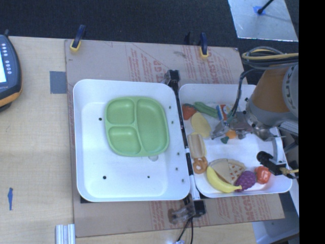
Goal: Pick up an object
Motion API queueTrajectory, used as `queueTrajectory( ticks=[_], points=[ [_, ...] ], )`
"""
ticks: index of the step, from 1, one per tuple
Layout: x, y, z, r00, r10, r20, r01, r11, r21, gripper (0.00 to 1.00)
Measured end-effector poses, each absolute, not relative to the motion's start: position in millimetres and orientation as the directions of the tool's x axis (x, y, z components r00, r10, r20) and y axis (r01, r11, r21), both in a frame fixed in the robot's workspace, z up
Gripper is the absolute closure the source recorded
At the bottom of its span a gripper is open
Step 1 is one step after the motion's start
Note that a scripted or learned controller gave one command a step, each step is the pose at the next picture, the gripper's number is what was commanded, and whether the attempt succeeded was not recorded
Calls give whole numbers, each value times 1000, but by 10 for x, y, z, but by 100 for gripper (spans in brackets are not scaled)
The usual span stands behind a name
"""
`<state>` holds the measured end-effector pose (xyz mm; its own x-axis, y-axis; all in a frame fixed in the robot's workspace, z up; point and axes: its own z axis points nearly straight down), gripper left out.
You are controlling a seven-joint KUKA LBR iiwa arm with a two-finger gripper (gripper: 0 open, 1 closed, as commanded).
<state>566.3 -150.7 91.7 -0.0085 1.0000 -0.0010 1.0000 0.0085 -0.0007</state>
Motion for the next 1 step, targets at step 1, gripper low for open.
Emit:
queueTrajectory(
  ticks=[1],
  points=[
    [5648, -1525, 1024, -7, 1000, -1, 1000, 7, -4, 100]
  ],
)
